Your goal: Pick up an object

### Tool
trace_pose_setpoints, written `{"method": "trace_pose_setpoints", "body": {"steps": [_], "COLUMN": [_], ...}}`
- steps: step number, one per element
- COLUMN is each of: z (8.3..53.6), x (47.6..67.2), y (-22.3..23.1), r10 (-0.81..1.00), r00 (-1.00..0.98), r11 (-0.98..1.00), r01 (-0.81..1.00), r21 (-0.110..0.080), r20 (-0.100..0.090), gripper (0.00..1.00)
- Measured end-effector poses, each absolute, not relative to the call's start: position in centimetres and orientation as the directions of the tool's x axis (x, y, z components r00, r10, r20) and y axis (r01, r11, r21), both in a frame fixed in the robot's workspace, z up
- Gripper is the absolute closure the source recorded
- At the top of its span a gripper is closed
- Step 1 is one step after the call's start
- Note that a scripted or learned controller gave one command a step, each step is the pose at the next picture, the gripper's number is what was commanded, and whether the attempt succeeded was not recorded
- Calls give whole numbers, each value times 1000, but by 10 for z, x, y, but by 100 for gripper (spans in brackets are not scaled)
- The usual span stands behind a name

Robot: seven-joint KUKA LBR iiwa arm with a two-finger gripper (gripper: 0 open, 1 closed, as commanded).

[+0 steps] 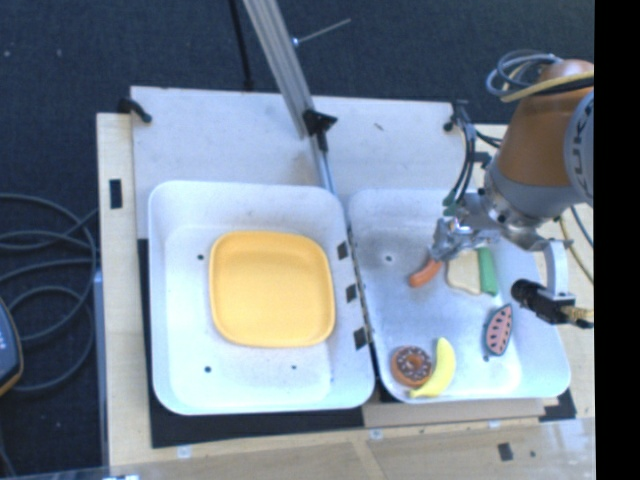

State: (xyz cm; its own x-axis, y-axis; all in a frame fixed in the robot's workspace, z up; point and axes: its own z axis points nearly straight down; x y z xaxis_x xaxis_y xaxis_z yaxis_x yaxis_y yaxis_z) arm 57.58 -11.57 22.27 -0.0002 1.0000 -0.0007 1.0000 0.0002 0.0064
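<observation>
My gripper (449, 244) hangs low over the right bin (390, 218), near its middle. Just below and left of its tip lies a small orange sausage-shaped piece (424, 274); its upper end is at the gripper's tip, and contact is unclear. Right of that a cream bread slice (462, 279) and a green stick (487, 269) lie partly under the wrist. A watermelon slice (498, 330) rests toward the right wall. A chocolate donut (410, 365) and a banana (441, 368) sit at the near edge.
The left bin (170, 218) holds a square yellow plate (272, 288). A slanted metal pole (283, 58) runs from the top down to the gap between the bins. Cables lie on the floor at the left.
</observation>
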Motion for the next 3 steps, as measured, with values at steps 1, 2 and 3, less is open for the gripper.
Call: {"method": "trace_pose_setpoints", "body": {"steps": [1, 2, 3], "z": [227, 236, 241], "x": [576, 595, 598], "y": [-116, -68, -23], "r10": [1000, 1000, 1000], "r00": [0, -4, -3], "r11": [0, 4, 3], "r01": [1000, 1000, 1000], "r21": [1, 2, 1], "r20": [0, 1, 1], "gripper": [100, 100, 100]}}
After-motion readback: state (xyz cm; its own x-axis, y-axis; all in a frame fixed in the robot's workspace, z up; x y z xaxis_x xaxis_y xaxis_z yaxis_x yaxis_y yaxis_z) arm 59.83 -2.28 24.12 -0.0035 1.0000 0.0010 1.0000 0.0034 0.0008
